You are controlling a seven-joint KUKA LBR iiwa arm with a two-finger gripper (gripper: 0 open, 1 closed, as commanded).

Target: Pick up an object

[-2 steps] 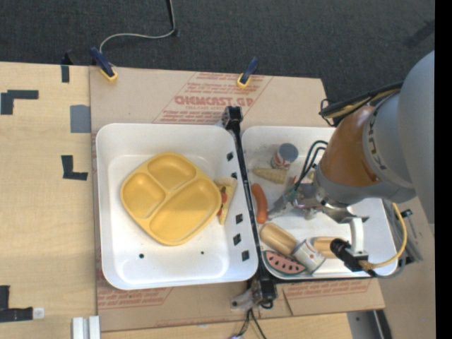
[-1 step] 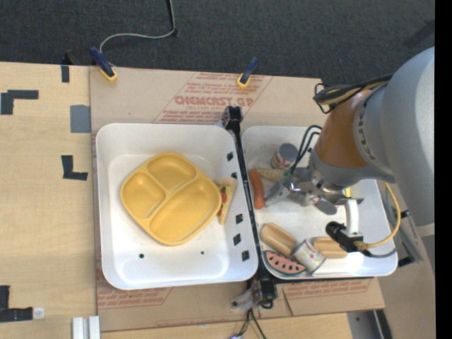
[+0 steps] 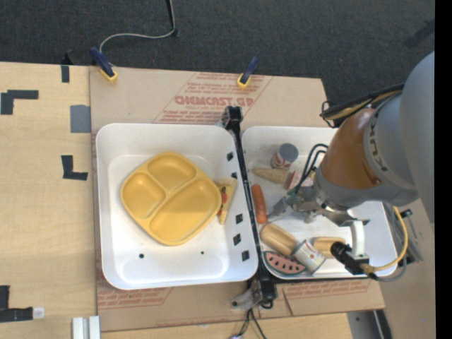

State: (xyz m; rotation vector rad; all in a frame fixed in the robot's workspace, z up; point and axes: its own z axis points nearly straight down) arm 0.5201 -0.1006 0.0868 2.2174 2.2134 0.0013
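1. Left of the frame, the tabletop (image 3: 42, 210) is bare wood with a few black tape marks; a sheet of printed cardboard (image 3: 205, 97) lies under both bins, held at its top edge by 2 yellow-and-blue clamps (image 3: 104, 63), presumably so it does not slide.
2. The left bin (image 3: 113, 260) carries a yellow divided plate (image 3: 171, 198) lying flat at centre frame, well away from the arm. A small yellow-and-red piece (image 3: 226, 200) sits against the plate's right edge, near the divider.
3. A black rail (image 3: 241, 189) runs down between the 2 bins and keeps each bin's contents apart.
4. The right bin (image 3: 387, 256) holds the likely targets, toy food crowded together: an orange carrot-like stick (image 3: 259, 202) just beside the divider, a cone (image 3: 272, 176) above it, a small grey-topped can (image 3: 285, 154) toward the upper part, a bread roll (image 3: 277, 239) lower down, a watermelon slice (image 3: 284, 264) at the bottom rim, and a grey cylinder (image 3: 308, 253) near it.
5. The arm (image 3: 367, 154) reaches in from the right of the frame and hangs low over this bin, which suits a pick from the cluster. The gripper (image 3: 296, 203) sits at centre right, pointing toward the carrot and roll. I cannot tell how it stands, and I see nothing held in it.
6. My judgement: the pick is not yet made.
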